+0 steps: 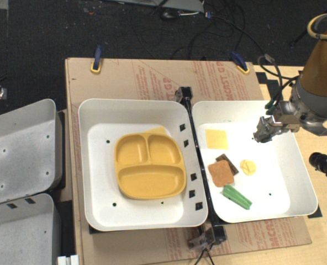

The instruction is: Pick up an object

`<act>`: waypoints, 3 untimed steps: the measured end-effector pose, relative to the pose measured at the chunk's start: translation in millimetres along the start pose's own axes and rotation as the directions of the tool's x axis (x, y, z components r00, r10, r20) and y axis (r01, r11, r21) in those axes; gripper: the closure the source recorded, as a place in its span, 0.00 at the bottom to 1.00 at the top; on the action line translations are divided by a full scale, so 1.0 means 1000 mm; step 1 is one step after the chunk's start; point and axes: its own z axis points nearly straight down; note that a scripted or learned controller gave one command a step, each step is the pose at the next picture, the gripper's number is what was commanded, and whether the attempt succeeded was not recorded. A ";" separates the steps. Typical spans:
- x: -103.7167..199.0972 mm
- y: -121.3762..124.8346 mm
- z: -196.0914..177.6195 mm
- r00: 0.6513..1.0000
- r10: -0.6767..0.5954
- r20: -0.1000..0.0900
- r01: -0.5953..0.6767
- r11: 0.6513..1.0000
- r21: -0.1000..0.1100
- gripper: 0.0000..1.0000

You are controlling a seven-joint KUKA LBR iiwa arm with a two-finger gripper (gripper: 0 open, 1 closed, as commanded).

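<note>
The gripper [264, 130] hangs over the right white bin [296, 197] near its far right edge; I cannot tell its state, and nothing shows in it, so the pick seems undone. Four candidates lie there: one yellow flat square [216, 138], one brown pad [221, 173], one small yellow lump [247, 167], one green stick [237, 197]. One yellow divided plastic tray [150, 166] fills the left white bin [97, 203].

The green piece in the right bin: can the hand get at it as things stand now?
Probably yes. The green piece lies apart from the brown piece, nothing on top, and the hand hangs over the same bin.
</note>
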 end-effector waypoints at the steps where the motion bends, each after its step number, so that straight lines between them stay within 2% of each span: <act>1: 0.052 0.008 0.001 1.000 -0.005 -0.002 0.005 1.000 0.005 1.00; 3: 0.171 0.027 0.040 1.000 -0.005 -0.003 0.005 1.000 0.009 1.00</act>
